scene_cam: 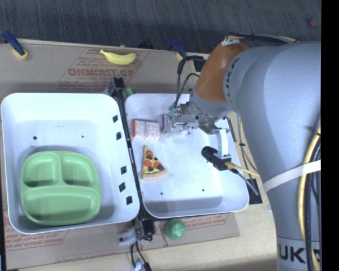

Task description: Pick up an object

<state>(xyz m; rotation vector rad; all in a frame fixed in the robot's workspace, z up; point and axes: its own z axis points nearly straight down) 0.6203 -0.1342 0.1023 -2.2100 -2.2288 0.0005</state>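
a green ball [174, 228] lies nearest, on the printed cardboard sheet [73, 72] that covers the counter, just outside the 6 o'clock rim of the right bin [186, 192]; at 9 o'clock from it, beyond the join of the two bins, the left bin [62, 109] holds a green divided plate [60, 186], which lies flat in that bin's near half, toward 7 o'clock; the far half of the left bin is bare white floor.

in the right bin a toy pizza slice [152, 164] lies flat close to the 9 o'clock wall, its point toward 12 o'clock and its crust toward 6 o'clock; farther back, at 12 o'clock from the slice and apart from it, a small pink and white packet [146, 129] lies flat near the same wall; the gripper [178, 123] is low over the bin floor just beside the packet, at its 3 o'clock; whether it touches the packet cannot be told, and whether the gripper is apart or together cannot be told either; nothing shows held in it; the grey arm [271, 95] with its orange band comes in from 3 o'clock.

farthest, on the cardboard past the 12 o'clock rims, a yellow banana [118, 56] lies on its side; a blue clamp [16, 45] grips the sheet's 11 o'clock corner.
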